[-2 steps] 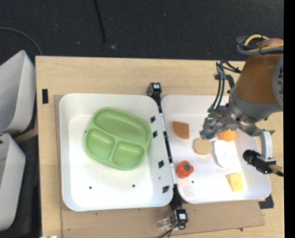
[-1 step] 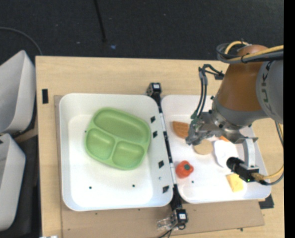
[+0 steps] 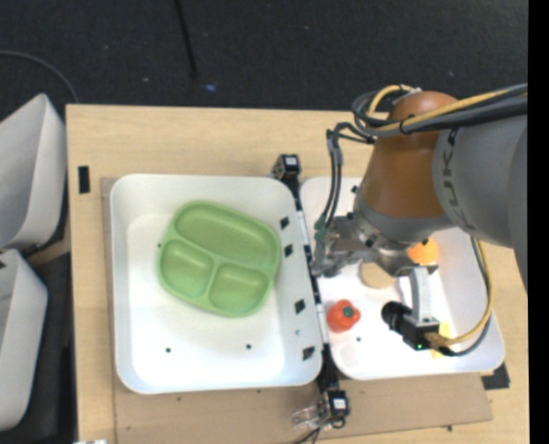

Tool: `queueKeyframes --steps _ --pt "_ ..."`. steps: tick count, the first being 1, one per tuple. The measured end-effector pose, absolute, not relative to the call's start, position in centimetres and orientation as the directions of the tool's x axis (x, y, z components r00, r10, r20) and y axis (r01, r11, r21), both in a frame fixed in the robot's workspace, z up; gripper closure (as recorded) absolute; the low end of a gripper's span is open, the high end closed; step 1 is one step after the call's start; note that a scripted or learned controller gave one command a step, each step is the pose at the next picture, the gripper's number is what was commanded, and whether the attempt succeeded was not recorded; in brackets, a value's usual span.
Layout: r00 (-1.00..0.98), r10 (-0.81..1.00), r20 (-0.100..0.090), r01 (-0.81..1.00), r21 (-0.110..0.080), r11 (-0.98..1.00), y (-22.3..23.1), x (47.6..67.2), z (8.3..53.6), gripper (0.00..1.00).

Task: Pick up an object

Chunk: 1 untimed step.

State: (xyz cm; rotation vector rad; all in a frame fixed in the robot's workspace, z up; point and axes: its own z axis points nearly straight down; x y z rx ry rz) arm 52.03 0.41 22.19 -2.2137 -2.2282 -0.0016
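Observation:
A small red object with a green top point(image 3: 343, 314) lies in the right bin point(image 3: 459, 354), near its left wall. An orange object point(image 3: 426, 252) and a pale tan piece point(image 3: 376, 275) peek out from under the arm further back. My gripper point(image 3: 335, 248) hangs low over the right bin's left side, close to the divider between the bins and above and behind the red object. The wrist's bulk hides most of it. A green divided plate point(image 3: 219, 258) rests in the left bin point(image 3: 136, 340).
The grey arm with its orange band point(image 3: 406, 160) covers much of the right bin's back half. A black fitting with cables point(image 3: 409, 326) sits at the bin's front right. White containers point(image 3: 11, 183) stand off the bench at the left.

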Motion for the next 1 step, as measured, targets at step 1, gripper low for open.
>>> queueKeyframes --steps 1 --pt "-0.009 1.0 0.002 1.0 0.001 0.009 6.52 52.07 22.55 1.0"
